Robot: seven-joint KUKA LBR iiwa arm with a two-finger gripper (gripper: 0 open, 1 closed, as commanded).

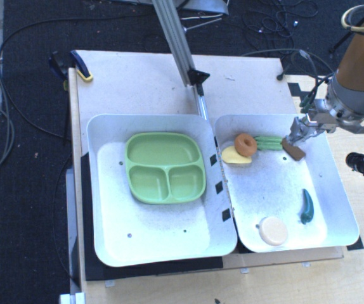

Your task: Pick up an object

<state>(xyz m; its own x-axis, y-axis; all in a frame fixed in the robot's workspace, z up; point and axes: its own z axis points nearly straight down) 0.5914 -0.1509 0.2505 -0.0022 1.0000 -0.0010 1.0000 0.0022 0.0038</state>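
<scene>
Two bins (106, 233); one green tray (166, 167); six small objects (perhaps, brown one (293, 149) partly hidden).

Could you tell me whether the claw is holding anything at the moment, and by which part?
It cannot be told: the claw sits right at the brown block, grip unclear.

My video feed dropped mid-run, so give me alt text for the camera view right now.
The grey arm's gripper sits low at the far edge of the right white bin, by a small brown block and a green bean-like piece. That bin also has an orange ring, yellow piece, teal piece and cream disc; the left white bin has a green divided plate.
</scene>
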